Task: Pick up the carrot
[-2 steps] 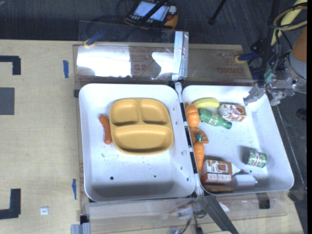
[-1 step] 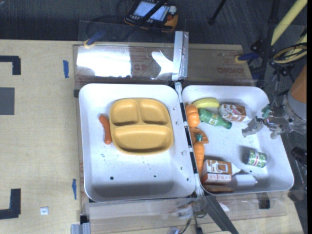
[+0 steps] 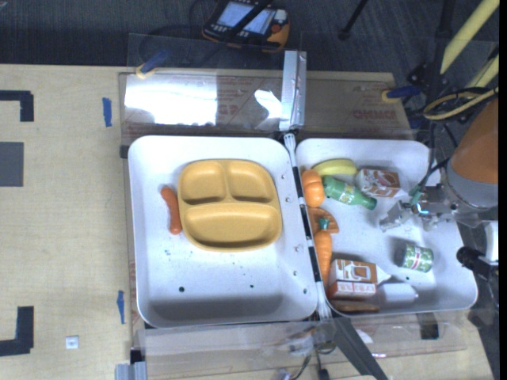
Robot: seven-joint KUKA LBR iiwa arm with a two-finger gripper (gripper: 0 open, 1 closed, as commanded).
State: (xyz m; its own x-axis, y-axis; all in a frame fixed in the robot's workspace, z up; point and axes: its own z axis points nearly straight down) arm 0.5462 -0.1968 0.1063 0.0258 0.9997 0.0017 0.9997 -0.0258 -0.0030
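The carrot (image 3: 323, 249) is orange with a green stub at its top end. It lies lengthwise along the left wall of the right bin (image 3: 444, 287), just above a brown carton (image 3: 352, 279). My gripper (image 3: 404, 211) hangs over the right half of that bin, well to the right of the carrot and apart from it. It is above a green can (image 3: 414, 257) and below a small brown packet (image 3: 379, 182). Nothing shows in its grasp.
In the right bin there are also a banana (image 3: 336, 167), a green bottle (image 3: 348, 193) and a round orange fruit (image 3: 312, 188) near the carrot's top. The left bin (image 3: 150, 283) holds a yellow divided plate (image 3: 230, 204) and an orange-red sausage (image 3: 171, 210).
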